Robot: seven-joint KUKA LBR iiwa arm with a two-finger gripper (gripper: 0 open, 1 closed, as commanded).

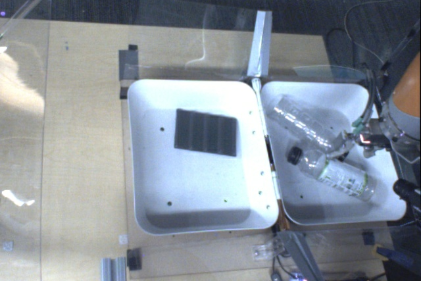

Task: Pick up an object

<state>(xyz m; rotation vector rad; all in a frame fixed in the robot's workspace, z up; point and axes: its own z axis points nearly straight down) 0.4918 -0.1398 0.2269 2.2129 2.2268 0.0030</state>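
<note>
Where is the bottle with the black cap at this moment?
In the camera view, the bottle with the black cap lies on its side in the right bin, just below another clear bottle, with the gripper close to its upper right.

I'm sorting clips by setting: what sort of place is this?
Probably a robot lab bench: two white bins side by side on it, an arm reaching in, loose cables on dark carpet.

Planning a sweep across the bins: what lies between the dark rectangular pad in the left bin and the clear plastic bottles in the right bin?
In the camera view, bare white floor of the left bin and both bins' adjoining rims separate the dark rectangular pad from the clear plastic bottles.
</note>
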